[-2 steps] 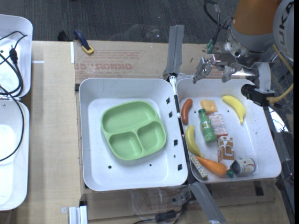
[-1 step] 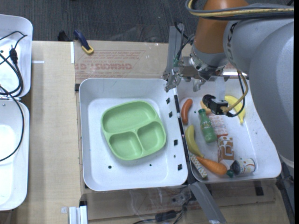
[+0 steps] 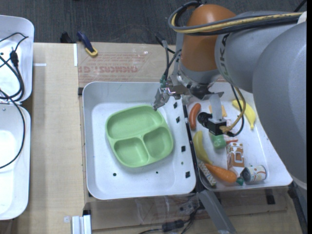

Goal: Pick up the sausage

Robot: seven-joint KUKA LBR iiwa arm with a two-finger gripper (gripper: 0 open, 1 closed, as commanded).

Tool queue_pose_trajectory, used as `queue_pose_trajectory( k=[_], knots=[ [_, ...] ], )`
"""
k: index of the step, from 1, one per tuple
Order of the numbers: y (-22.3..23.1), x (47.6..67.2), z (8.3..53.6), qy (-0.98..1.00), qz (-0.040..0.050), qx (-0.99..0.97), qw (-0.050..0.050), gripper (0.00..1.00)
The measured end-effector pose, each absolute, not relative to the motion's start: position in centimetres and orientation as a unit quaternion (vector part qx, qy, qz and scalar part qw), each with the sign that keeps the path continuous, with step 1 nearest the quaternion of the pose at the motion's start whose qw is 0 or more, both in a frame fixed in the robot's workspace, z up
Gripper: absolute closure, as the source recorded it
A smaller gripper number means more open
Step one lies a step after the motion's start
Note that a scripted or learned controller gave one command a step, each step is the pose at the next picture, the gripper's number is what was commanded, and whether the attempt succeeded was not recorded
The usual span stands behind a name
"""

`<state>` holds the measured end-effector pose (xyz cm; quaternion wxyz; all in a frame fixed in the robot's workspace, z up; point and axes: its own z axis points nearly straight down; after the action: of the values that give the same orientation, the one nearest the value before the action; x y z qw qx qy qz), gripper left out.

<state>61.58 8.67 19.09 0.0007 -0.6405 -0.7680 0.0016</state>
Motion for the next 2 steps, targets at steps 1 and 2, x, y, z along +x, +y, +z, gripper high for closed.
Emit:
queue_pose_trajectory(
  k=[1, 2],
  knots=[
    [14.5, 66.0, 9.4, -0.770, -0.0031, -0.639, -0.002, 0.00],
    [14.4, 66.2, 10.5, -0.769, -0.0039, -0.639, -0.004, 1.00]
  ],
)
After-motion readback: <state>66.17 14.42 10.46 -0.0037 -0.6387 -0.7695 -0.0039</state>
